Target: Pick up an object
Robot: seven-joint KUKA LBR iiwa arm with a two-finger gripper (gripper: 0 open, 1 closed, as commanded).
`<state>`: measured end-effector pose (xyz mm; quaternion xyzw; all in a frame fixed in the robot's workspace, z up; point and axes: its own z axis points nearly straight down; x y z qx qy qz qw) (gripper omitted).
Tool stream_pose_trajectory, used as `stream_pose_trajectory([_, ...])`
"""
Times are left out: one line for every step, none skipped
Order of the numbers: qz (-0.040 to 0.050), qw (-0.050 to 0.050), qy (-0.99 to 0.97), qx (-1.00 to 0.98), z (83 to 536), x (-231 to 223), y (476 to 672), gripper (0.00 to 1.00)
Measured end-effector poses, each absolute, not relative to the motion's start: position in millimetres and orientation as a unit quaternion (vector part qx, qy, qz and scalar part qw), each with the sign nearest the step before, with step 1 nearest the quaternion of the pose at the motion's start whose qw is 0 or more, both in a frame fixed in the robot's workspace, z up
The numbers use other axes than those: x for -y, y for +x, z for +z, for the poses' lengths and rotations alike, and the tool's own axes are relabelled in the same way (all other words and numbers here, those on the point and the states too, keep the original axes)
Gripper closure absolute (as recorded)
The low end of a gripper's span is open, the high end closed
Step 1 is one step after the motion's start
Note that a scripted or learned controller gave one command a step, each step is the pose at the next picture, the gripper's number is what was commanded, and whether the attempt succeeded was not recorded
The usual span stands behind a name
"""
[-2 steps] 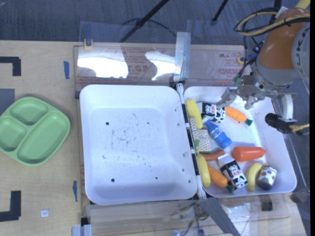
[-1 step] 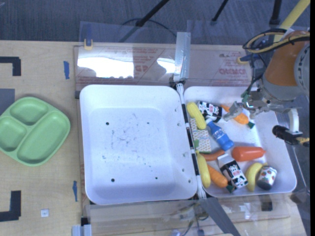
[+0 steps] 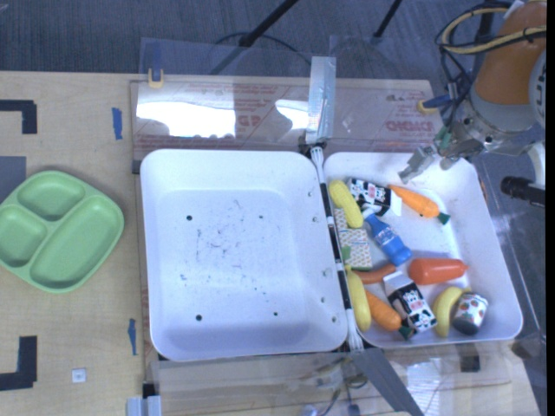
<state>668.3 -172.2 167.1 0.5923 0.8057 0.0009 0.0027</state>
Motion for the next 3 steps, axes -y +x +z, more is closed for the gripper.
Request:
stream_pose_trajectory([0.0007, 0.002, 0.548, -0.837, 98, 210, 649.9, 0.00])
stream_pose_trajectory([0.0013, 0.003, 0.548, -0.836, 110, 211, 650.7, 1.00])
stream_pose_trajectory([0.0011, 0.002, 0.543, -0.840, 190, 168, 633.9, 1.00])
